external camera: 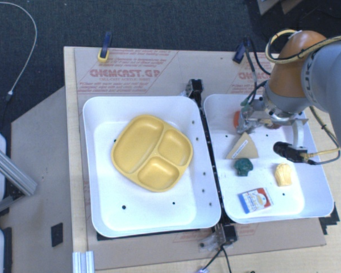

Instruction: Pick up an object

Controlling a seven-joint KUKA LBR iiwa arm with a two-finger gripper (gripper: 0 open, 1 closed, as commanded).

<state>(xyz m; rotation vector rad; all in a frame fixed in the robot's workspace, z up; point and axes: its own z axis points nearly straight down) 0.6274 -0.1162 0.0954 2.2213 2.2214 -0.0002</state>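
Presently the hand point(256, 117) is lowered into the right bin point(315, 201), close to that bin's far wall, with the arm's orange band point(292, 67) directly above it. Whether the hand is apart or together cannot be told, as the wrist body covers it, and nothing can be made out held in it.

Candidate objects lie loose on the bin floor, unsorted, as for trial picks. A tan wedge point(244, 147) sits just below the hand, probably the nearest target. A small red-orange item point(237, 118) is immediately beside the hand on the side toward the other bin; it is partly hidden and not identifiable. Nearer the camera from the hand lie a dark green lump point(243, 166), a yellow piece point(283, 174) and a red-white-blue card point(255, 199). A black cable-fed part point(288, 151), apparently belonging to the arm's tooling, hangs beside the yellow piece.

The left bin point(102, 209) holds a yellow divided plate point(152, 152), well apart from the hand.

Clearances: the hand works near the far wall and the divider between bins, so lateral travel there is limited. Open floor lies toward the camera between the wedge and the card. Both bins sit on a cardboard-covered worktop point(131, 67).
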